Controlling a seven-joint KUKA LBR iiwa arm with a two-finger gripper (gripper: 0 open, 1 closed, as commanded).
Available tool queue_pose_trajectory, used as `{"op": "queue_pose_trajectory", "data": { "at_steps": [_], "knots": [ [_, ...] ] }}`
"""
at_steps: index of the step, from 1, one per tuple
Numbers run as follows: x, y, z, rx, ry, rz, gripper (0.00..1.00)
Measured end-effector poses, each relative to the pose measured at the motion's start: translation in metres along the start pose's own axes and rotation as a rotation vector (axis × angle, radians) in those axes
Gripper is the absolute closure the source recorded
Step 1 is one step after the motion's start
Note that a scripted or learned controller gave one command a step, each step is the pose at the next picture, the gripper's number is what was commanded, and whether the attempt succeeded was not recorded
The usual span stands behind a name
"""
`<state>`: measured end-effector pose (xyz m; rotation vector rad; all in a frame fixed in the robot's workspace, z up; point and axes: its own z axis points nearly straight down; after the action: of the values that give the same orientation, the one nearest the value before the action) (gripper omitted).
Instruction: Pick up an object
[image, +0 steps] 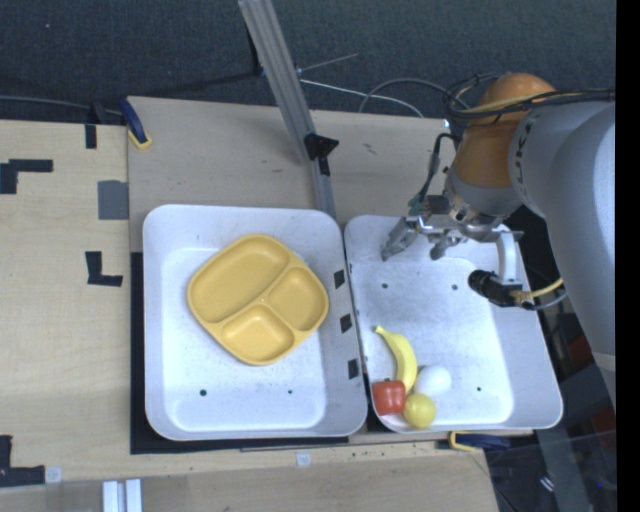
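Observation:
In the right bin (500, 340), near its front left corner, lie a yellow banana (400, 356), a red piece (389, 397), a white round piece (434, 379) and a small yellow ball (420, 410), all bunched together. My gripper (419, 243) hangs over the back of that bin, well behind the pile. Its fingers (396, 241) are spread apart with nothing between them. The left bin (170, 330) bears a yellow divided plate (257, 298).
A grey metal post (290, 95) slants down to the seam between the bins at the back. The arm's grey body and orange band (495, 140) fill the upper right. A black cable plug (490, 287) hangs over the right bin's back right.

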<state>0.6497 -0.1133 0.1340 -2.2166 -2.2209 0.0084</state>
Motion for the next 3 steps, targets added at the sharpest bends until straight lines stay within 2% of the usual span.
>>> {"op": "queue_pose_trajectory", "data": {
  "at_steps": [1, 2, 3],
  "knots": [
    [0.001, 0.002, -0.013, -0.005, 0.001, -0.002, 1.0],
    [0.003, 0.002, -0.077, -0.012, 0.001, 0.0, 1.0],
    [0.003, 0.003, -0.125, -0.011, 0.001, 0.0, 1.0]
  ]
}}
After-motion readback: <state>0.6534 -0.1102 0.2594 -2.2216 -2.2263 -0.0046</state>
